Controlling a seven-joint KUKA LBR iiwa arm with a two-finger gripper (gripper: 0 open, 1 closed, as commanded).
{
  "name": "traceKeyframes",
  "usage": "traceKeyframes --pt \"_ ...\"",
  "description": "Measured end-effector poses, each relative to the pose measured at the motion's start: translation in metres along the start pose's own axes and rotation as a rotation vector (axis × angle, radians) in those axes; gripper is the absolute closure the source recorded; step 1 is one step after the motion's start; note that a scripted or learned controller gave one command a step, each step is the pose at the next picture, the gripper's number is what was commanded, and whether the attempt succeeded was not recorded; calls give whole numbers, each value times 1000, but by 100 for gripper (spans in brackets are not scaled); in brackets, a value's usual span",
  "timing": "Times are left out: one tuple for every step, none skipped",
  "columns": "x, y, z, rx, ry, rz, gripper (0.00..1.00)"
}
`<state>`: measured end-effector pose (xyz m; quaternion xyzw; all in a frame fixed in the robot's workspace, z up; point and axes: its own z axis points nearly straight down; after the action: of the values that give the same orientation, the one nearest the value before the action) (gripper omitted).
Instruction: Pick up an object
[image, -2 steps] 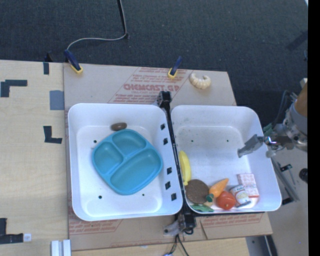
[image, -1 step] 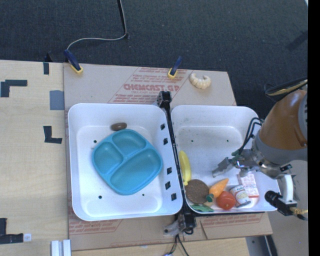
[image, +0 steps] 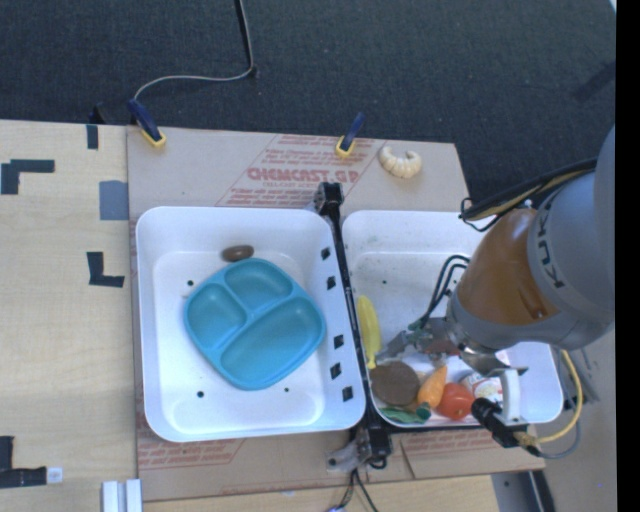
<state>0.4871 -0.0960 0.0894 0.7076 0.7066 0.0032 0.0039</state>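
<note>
The likely targets are lying crowded in the lower left corner of the right bin (image: 400, 240): a brown disc (image: 395, 381), an orange carrot (image: 433, 386), a red ball (image: 455, 401) and a yellow corn cob (image: 368, 330) against the dividing wall. The gripper (image: 418, 340) is hanging just above this cluster, seemingly lining up a grasp; whether it is clenched or released cannot be told. A blue divided plate (image: 255, 322) and a small brown object (image: 237, 253) are sitting in the left bin (image: 160, 300).

Smooth, glossy plastic: the blue divided plate (image: 256, 322) and both white bins (image: 150, 330). Matt brown cardboard (image: 290, 175) lines the pale wooden surface (image: 50, 330).
</note>
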Motion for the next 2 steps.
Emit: traceKeyframes --pt "-61 100 3 1 -4 -2 0" --pt "-107 23 3 7 -4 0 0"
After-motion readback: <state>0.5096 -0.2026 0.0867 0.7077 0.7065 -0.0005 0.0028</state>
